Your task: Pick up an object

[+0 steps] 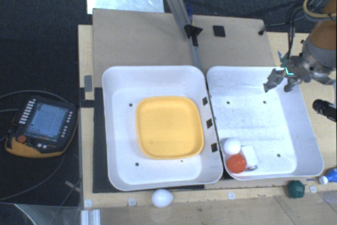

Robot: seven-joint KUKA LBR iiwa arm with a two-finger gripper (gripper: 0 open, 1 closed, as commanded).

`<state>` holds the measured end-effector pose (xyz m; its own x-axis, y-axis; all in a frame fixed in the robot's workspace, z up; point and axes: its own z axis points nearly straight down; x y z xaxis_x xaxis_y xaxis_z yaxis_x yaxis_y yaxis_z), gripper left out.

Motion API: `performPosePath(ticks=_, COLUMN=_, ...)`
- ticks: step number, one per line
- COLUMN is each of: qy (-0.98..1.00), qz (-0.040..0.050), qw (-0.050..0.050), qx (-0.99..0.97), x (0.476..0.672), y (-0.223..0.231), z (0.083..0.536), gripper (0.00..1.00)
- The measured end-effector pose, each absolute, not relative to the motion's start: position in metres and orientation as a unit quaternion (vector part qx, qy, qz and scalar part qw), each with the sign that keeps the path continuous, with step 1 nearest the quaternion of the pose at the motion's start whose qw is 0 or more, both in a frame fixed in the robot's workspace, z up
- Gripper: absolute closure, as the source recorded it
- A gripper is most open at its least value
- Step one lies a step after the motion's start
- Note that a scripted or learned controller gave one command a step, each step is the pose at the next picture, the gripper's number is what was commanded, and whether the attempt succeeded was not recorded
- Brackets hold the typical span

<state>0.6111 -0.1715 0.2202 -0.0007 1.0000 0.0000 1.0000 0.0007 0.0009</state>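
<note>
Candidates for the pick sit bunched in the near-left corner of the right bin (295,129): a white ball (231,145), an orange-red ball (236,163) touching it just below, and a white block (248,156) pressed vs. the orange one's right side. Probably they collect there b/c the corner walls trap anything that rolls. That crowding likely makes a clean grasp awkward, w/ little room for fingers btwn items and wall. The gripper (281,82) hangs over the far-right part of the same bin, well apart from the cluster, jaws spread w/ nothing btwn them. The left bin (118,113) carries a yellow plate (170,127), approx. centred. Outside the bins, a white egg-like object (162,197) and a dark green ball (295,188) rest on the bench edge. The arm's upper part is cut off at right; the block's exact shape is hard to make out.
</note>
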Motion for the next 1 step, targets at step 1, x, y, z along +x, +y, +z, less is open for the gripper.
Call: performPosePath(ticks=1, qy=0.707, qz=0.0003, qw=0.0, qx=0.707, x=0.6112, y=-0.1715, z=0.2202, gripper=0.0)
